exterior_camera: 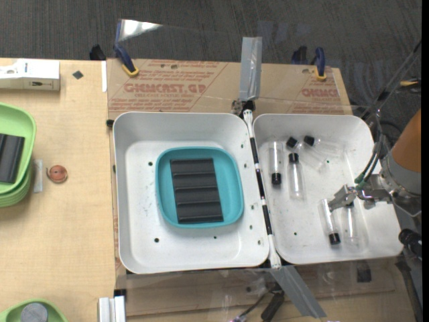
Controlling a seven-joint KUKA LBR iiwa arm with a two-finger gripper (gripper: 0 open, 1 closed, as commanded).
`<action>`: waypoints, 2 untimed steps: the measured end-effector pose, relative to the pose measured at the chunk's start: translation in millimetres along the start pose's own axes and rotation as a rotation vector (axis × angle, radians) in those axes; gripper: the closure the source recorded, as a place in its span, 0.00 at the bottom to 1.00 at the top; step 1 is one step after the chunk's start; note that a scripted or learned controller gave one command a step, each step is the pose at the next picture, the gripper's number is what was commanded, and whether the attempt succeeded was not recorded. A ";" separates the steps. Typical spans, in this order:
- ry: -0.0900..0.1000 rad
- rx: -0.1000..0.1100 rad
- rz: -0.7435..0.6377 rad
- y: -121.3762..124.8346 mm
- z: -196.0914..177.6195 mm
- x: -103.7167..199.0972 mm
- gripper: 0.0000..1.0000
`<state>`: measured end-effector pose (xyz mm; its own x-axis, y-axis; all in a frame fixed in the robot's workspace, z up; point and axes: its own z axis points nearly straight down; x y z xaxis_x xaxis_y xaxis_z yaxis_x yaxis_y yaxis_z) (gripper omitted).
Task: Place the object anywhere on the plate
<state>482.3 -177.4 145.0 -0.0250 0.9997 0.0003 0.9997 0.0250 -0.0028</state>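
Two bins are lying side by side: one bin (pixel 315 252) under the gripper (pixel 346 202), the other bin (pixel 134 237) well apart from it. One plate (pixel 165 180) is resting in the farther bin. About six vials (pixel 295 176) are lying around the gripper.

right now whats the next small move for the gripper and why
Probably a short descent onto the clear vial directly beneath the gripper. It sits low over the right bin with nothing visibly between its fingers, and the teal plate in the left bin holds only its dark ribbed insert.
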 end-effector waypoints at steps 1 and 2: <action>0.000 0.000 0.000 0.0 -0.1 -0.1 0.00; 0.000 0.000 0.000 0.0 -0.1 -0.1 0.00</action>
<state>482.3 -177.5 145.1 -0.0250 0.9997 0.0005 0.9997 0.0250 -0.0028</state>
